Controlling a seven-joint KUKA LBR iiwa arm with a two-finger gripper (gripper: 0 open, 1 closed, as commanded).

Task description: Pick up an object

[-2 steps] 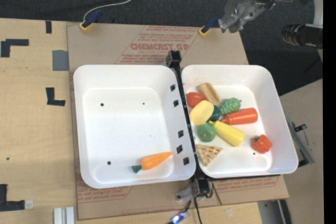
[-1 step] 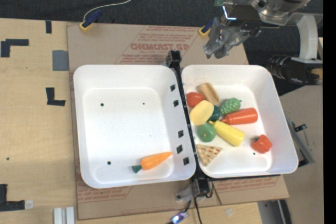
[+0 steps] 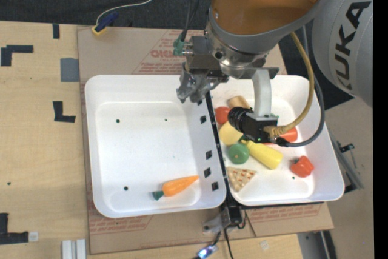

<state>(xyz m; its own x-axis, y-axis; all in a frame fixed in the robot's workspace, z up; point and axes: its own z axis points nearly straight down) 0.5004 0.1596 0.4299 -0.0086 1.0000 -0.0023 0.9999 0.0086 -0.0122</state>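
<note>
Claw, its grip state hidden, hangs above the bins' divider, partly masking toys.

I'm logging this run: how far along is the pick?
Done: a toy carrot lies alone in the left bin. In hand: nothing that I can see; the gripper hangs over the divider between the bins. Left: grasping something from the pile of toy food in the right bin.

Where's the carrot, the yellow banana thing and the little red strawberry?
carrot (image 3: 180,185), camera view, middle of its orange body.
yellow banana thing (image 3: 265,156), camera view, its thick middle.
red strawberry (image 3: 302,166), camera view, its red top.
</note>
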